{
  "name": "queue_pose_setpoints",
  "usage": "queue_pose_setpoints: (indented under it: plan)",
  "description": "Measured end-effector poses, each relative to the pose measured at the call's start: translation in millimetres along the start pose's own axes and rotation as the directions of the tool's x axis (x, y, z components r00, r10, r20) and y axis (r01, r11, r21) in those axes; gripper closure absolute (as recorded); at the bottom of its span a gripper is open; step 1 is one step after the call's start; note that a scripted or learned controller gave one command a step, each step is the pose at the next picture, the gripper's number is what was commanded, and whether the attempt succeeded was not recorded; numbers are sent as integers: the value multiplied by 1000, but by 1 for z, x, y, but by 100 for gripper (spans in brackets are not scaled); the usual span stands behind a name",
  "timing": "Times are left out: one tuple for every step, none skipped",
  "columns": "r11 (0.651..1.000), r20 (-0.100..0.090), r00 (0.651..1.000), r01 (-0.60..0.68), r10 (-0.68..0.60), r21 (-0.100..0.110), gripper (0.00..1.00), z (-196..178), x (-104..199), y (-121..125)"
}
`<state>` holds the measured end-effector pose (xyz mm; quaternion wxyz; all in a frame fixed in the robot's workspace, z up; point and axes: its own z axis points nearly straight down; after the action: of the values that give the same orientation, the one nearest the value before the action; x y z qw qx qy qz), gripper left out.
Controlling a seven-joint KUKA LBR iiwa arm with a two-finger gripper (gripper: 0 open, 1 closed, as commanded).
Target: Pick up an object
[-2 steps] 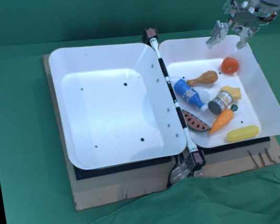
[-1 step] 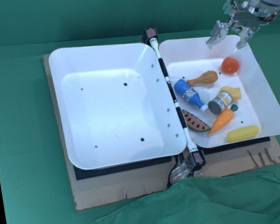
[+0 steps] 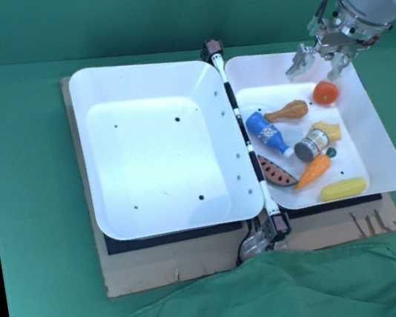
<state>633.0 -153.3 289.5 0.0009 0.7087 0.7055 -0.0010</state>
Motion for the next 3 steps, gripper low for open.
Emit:
queue_pose_setpoints:
  plan:
    - [1000, -1, 1000, 1, -1, 2, 0, 52, 9, -1]
    - [1000, -1, 1000, 1, -1, 2, 0, 102, 8, -1]
    - [1000, 3, 1000, -2, 2, -11, 100, 86, 6, 1]
